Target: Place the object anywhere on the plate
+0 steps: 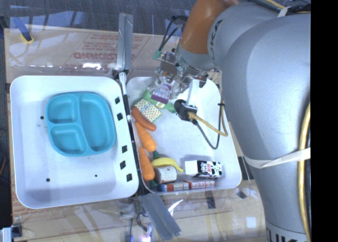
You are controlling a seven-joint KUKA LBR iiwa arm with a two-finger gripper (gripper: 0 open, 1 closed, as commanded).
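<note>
carrots line right bin's left wall.

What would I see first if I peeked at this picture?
First the huge grey robot arm with its orange band, reaching in from the right. Its claw hangs over the top of the right bin, above orange carrots and a yellow banana. In the left bin lies a bright blue plate with three sections.
</note>
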